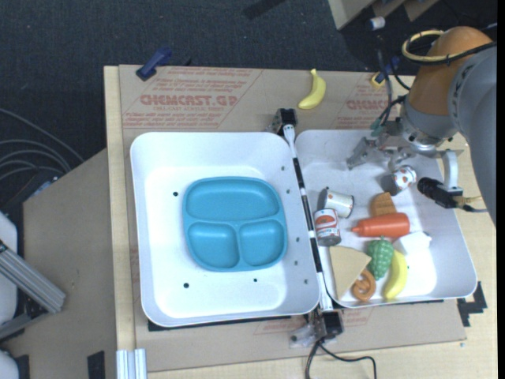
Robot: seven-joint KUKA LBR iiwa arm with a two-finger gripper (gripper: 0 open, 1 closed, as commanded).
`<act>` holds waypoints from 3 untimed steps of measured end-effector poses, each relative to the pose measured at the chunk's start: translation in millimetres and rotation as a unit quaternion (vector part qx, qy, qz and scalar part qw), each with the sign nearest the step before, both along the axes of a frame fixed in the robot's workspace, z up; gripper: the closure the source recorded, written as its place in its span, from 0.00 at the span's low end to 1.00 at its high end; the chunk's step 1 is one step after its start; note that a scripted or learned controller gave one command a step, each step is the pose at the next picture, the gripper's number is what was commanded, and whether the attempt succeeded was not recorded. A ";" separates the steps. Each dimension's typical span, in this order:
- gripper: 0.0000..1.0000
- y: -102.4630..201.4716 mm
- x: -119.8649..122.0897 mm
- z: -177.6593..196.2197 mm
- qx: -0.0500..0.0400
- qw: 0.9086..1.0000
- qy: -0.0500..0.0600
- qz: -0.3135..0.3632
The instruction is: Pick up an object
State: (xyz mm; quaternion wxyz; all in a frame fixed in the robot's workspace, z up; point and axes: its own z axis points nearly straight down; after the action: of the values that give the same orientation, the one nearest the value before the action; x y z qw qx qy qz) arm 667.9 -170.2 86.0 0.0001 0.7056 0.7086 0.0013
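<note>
My gripper hangs over the far part of the right bin, its grey fingers spread open with nothing between them. Just right of it and nearer the front lies a small white and red ball-like thing. Further forward in the same bin lie a white cup, a small can, a brown piece, an orange carrot, green grapes, a yellow banana, a tan wedge and an orange ring.
The left bin holds a blue divided plate. A second banana lies on the cardboard behind the bins. A black divider clip sits between the bins. The arm's orange band is at the top right.
</note>
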 end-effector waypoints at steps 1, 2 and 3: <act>0.00 32.2 -1.4 -1.0 0.000 1.000 0.002 -0.001; 0.00 64.7 -1.4 -1.0 0.000 1.000 0.002 -0.001; 0.00 78.9 -1.5 -1.2 0.000 1.000 0.002 -0.002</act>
State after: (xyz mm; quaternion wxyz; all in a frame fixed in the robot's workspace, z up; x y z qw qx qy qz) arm 666.4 -91.3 84.8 -0.0013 0.7068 0.7074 -0.0006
